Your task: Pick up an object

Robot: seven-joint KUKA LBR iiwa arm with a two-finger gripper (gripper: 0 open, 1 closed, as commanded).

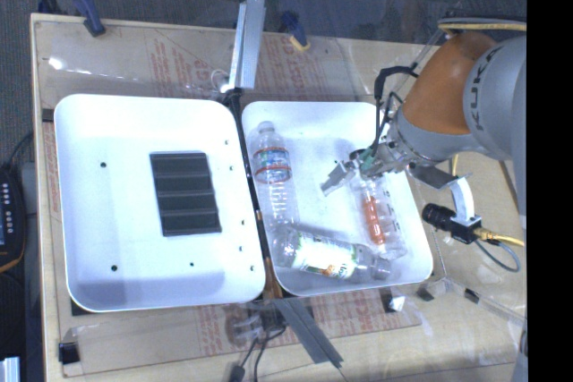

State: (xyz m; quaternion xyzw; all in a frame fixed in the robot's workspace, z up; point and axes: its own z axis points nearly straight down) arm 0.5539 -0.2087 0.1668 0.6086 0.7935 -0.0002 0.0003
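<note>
Camera view puts your jaws (345, 173) low in the right bin (309, 114), just beside the top of a clear bottle with an orange-red label (376, 217) lying along the bin's right wall. You cannot tell whether they are spread or pressed together, and nothing shows between them. You look to be at the reach-and-grasp step; next, settle squarely over that bottle and close. It looks slim, transparent and glossy, so likely slippery.

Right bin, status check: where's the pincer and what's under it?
Pincer low in right bin, beside orange-label bottle. Grasp unconfirmed. Two more clear bottles close: one upright-lying by divider, one along front wall.
</note>
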